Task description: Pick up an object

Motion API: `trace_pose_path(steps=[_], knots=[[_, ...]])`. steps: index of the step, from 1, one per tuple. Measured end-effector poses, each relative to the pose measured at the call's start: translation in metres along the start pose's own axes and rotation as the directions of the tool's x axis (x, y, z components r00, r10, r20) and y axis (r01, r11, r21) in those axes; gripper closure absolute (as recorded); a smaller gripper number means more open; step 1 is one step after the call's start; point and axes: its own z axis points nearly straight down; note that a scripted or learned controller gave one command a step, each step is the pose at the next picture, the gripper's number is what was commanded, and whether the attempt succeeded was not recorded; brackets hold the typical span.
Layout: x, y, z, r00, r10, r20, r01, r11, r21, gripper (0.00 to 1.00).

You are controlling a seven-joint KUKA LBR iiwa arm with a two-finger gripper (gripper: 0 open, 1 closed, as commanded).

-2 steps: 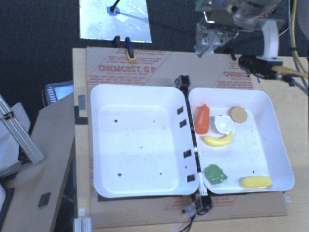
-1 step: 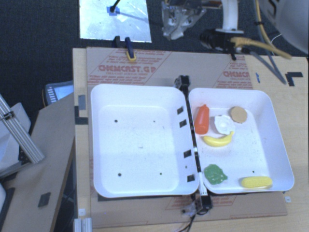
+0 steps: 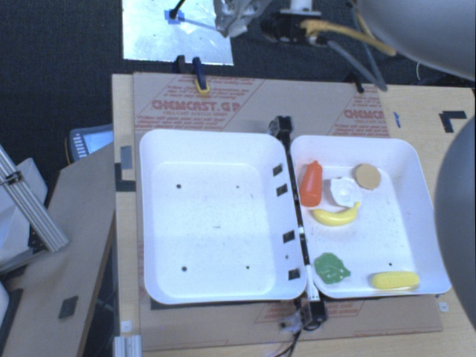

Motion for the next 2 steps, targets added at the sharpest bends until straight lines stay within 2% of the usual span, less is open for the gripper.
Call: trace_pose_path(steps=[1,2], knots=[[-0.0030,0.0189,0.0123,1.000,0.006,0.002,-0.006,1.000,0.003,1.00],[-0.0026,0.0181,0.0168,1.000,0.003,0.001,-0.003,1.000,0.003,1.00]])
